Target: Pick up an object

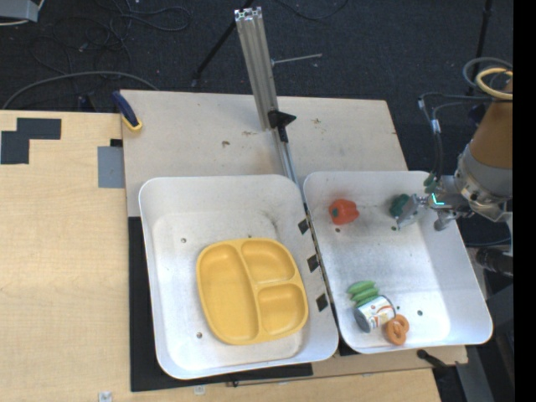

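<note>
In the right bin (456, 249) a red toy vegetable (342, 212) lies near the back left. A bright green piece (363, 290), a small tin can (374, 312) and an orange ring-shaped toy (395, 330) cluster near the front. My gripper (414, 211) hangs low over the back right of this bin, at the end of the arm coming in from the right. A small dark green thing (399, 203) sits right at the gripper's tip. I cannot make out whether it is gripped or just lying beside the tip.
The left bin (167, 224) holds a yellow divided plate (251, 290). An upright metal post (258, 65) stands behind the bins, where they meet. A wooden surface (59, 258) lies to the left.
</note>
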Robot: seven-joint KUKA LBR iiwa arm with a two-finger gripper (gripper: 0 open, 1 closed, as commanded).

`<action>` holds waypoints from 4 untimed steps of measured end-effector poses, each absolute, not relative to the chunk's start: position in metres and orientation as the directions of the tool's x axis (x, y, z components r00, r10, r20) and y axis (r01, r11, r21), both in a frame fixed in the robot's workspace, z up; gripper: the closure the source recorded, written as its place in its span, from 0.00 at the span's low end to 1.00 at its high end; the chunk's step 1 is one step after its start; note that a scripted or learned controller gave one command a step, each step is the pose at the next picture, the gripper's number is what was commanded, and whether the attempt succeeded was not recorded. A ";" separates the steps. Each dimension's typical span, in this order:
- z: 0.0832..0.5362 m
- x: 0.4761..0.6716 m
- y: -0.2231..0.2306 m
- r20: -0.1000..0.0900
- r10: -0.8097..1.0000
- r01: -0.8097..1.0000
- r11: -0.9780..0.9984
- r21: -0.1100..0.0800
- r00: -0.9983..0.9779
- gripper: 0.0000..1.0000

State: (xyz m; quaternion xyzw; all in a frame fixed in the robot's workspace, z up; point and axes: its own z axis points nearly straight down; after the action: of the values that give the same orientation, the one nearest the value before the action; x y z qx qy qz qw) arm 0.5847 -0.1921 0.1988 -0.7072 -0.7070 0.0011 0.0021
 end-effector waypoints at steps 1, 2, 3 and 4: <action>0.200 0.585 -0.192 0.001 1.000 1.000 0.000 -0.002 0.000 0.00; 0.156 0.584 -0.192 0.001 1.000 1.000 0.000 -0.006 0.000 0.00; 0.093 0.580 -0.194 0.002 1.000 1.000 -0.001 -0.007 0.001 0.00; 0.092 0.582 -0.194 0.000 1.000 1.000 -0.001 0.000 0.001 0.00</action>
State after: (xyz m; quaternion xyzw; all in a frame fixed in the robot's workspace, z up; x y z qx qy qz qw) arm 0.5815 -0.1942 0.0916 -0.7073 -0.7069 -0.0001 0.0002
